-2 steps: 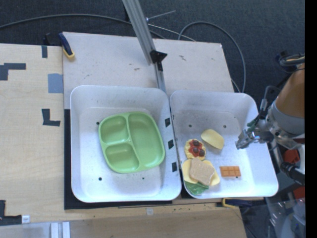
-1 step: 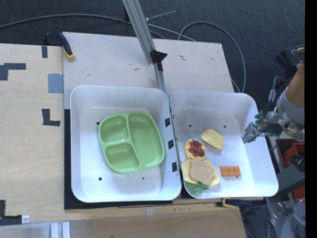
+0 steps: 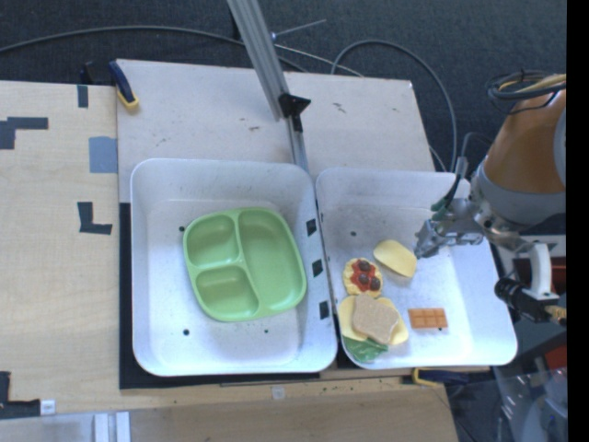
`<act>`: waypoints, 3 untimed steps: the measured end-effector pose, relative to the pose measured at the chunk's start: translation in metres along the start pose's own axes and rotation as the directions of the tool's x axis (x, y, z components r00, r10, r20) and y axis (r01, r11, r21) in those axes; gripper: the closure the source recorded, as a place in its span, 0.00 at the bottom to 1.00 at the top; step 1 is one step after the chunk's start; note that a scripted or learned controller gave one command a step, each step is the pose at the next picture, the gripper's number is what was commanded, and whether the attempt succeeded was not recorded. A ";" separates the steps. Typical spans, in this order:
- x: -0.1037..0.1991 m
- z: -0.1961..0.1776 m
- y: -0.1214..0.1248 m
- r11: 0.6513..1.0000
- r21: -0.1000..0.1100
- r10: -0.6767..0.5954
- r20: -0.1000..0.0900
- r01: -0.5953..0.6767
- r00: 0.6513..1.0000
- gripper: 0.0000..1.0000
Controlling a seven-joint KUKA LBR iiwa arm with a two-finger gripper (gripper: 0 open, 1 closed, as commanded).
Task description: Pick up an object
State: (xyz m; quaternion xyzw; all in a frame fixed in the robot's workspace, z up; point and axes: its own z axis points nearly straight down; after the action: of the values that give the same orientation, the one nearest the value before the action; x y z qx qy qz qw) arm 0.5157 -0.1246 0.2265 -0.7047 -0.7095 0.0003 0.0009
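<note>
The arm [image 3: 525, 155] comes in from the right of the frame, and its hand [image 3: 431, 238] sits low over the right bin [image 3: 479, 339], near that bin's middle. The hand is small and dark against the white floor, and its fingers blur together, so I cannot tell whether it is open or closed; nothing can be seen between them. Just to the lower left of the hand lies a pale yellow wedge, perhaps a slice of toy cheese or fruit [image 3: 395, 258]; the hand's tip is very near its upper right edge, though whether they touch is unclear. Left of and below that piece is a small round cookie with red and dark dots [image 3: 363, 276]. Below it, at the bin's lower left corner, a slice of toast [image 3: 375, 319] rests on a stack of yellow and green pieces [image 3: 361, 343]. To the right of the stack, apart from it, lies a small orange waffle-like bar [image 3: 427, 319]. The left bin [image 3: 156, 247] holds a light green divided plate [image 3: 244, 264], lying flat near its centre. Both bins stand side by side on the table [image 3: 55, 238], whose bare top fills the left of the frame.
</note>
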 end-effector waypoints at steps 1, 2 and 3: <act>0.048 0.011 0.020 1.000 0.001 0.000 0.000 0.000 1.000 1.00; 0.099 -0.001 0.044 1.000 -0.002 -0.001 -0.001 0.001 1.000 1.00; 0.138 -0.003 0.063 1.000 -0.001 0.001 -0.001 -0.001 1.000 1.00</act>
State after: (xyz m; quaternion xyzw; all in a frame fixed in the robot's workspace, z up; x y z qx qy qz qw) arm 0.5775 0.0142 0.2292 -0.7050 -0.7093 -0.0003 0.0007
